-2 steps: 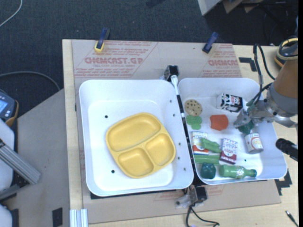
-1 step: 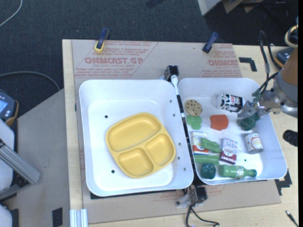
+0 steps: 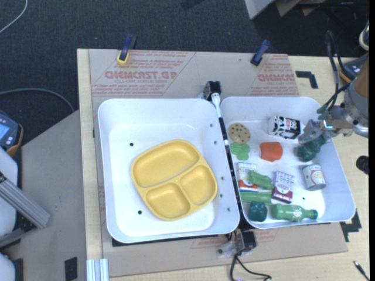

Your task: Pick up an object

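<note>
My gripper (image 3: 312, 136) hangs over the right side of the right bin (image 3: 343, 183), reaching in from the right. A dark green lumpy object (image 3: 306, 151) lies right under its tip, touching or nearly touching it; whether it is gripped is hidden. Close by are a black-and-white can (image 3: 285, 126), an orange block (image 3: 270, 151) and a small silver can (image 3: 314, 176).
The right bin also holds a cookie (image 3: 239, 133), a light green piece (image 3: 239, 151), two small cartons (image 3: 283, 186), a green bottle (image 3: 293, 213) and a dark green ball (image 3: 257, 211). A yellow divided plate (image 3: 174, 178) lies in the left bin (image 3: 117, 133).
</note>
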You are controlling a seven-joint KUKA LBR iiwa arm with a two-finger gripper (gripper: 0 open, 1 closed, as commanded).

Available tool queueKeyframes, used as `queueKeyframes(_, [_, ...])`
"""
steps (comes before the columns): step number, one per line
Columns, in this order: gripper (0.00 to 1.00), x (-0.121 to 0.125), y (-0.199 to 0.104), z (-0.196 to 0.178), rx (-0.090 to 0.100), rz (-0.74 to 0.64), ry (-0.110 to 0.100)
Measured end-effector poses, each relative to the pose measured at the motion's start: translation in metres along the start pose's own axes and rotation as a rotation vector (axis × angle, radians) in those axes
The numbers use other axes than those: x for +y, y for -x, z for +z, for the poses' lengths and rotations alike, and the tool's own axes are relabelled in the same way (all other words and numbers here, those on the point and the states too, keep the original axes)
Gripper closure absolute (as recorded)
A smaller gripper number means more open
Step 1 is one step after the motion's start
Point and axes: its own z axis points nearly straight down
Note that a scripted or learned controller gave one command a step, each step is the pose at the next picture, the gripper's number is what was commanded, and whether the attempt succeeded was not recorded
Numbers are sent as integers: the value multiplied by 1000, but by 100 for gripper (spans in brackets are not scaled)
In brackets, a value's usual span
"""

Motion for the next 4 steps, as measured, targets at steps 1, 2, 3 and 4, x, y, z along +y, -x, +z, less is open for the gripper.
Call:
queueKeyframes(1, [100,-16,-56,9,6,-4,-9])
queueKeyframes(2, [100,-37,-106,-9,5,-4,-7])
queueKeyframes(3, [100,-38,-92,6,3,3,-9])
queueKeyframes(4, [100,-41,-103,-9,2,-1,-3])
